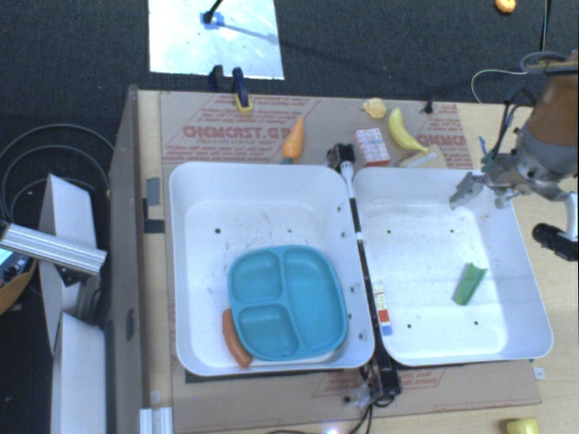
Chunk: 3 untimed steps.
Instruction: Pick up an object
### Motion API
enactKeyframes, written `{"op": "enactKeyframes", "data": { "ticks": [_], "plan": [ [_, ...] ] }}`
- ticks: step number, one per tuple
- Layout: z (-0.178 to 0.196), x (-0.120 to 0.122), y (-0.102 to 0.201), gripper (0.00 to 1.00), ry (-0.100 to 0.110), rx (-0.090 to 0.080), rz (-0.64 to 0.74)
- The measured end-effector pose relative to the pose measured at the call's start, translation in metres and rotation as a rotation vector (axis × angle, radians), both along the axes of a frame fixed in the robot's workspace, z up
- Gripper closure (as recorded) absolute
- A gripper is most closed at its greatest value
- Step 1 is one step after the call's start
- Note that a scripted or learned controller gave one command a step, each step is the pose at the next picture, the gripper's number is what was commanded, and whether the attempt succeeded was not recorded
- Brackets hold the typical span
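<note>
Green block (469, 284), the likeliest thing for me to lift, lies tilted on the floor of my right bin (425, 346), toward its right wall and a little below the middle, nothing touching it. My pincer (481, 191) hangs over the upper right corner of that same bin, well apart from the block. Its two fingers are spread and slanting down to the left, and nothing sits between them; I hold nothing. My grey arm (547, 143) comes in from the right edge above it.

In the left bin (194, 242) a blue divided tray (287, 301) rests toward the lower edge, with an orange sausage-shaped piece (235, 337) just beside its lower left corner, near the bin's lower left wall.

Both bins stand on a brown cardboard sheet (235, 129). Along the sheet's upper strip, beyond the bins' top rims, lie an orange carrot (293, 139) above the left bin's upper right corner, a small pink and white box (372, 146) near the seam between the bins, and a yellow banana (403, 131) just above the right bin's top rim. A small yellow lump (374, 108) sits near the banana's upper end.
</note>
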State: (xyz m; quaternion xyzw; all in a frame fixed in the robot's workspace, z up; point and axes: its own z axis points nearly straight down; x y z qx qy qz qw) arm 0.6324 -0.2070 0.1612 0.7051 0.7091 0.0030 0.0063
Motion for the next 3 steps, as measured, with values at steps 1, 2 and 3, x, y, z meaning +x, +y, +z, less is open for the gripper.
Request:
{"op": "enactKeyframes", "data": {
  "ticks": [1,2,3],
  "plan": [
    [-0.005,-0.004,0.001,0.00,0.010,0.003,-0.002],
    [0.015,-0.063,0.000,0.00,0.014,0.004,-0.007],
    [-0.012,-0.100,0.004,0.00,0.016,0.005,-0.006]
  ]
}}
